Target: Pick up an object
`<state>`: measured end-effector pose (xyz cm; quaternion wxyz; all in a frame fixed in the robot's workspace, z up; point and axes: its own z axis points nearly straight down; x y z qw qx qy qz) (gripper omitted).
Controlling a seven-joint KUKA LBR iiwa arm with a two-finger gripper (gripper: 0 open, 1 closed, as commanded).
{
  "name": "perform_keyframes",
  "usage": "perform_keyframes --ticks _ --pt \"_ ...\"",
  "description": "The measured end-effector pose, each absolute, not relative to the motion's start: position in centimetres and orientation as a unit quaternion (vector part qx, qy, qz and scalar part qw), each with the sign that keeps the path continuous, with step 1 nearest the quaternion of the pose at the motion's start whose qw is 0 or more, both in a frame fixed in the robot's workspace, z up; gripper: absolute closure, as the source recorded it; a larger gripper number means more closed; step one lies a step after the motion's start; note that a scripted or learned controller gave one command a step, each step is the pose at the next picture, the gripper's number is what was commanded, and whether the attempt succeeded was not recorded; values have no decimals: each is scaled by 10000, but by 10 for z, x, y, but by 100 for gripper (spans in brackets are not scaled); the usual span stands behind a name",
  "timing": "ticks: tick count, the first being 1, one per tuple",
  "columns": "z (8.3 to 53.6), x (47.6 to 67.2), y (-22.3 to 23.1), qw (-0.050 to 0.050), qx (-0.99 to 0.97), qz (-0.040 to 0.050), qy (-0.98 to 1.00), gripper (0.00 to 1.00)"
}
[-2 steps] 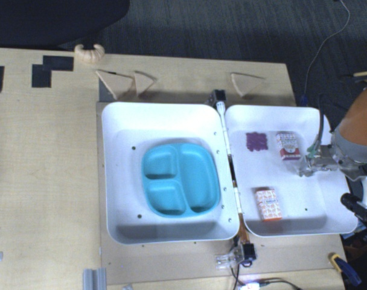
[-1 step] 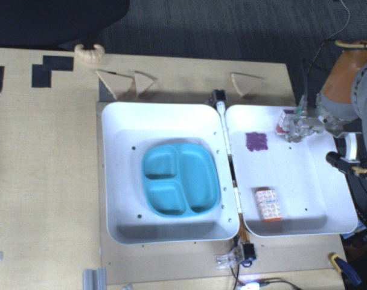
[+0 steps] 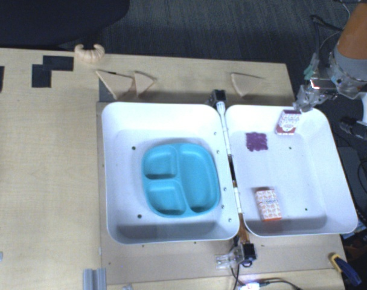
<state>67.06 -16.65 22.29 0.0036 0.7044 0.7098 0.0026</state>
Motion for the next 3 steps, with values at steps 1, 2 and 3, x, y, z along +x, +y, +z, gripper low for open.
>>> perform_keyframes --ticks 1,2,3 --pt "261 643 -126 19 7041 21 7101 100" --pt "260 642 -127 16 7046 12 7096 0" --pt "86 639 -164 26 7059 15 7083 0"
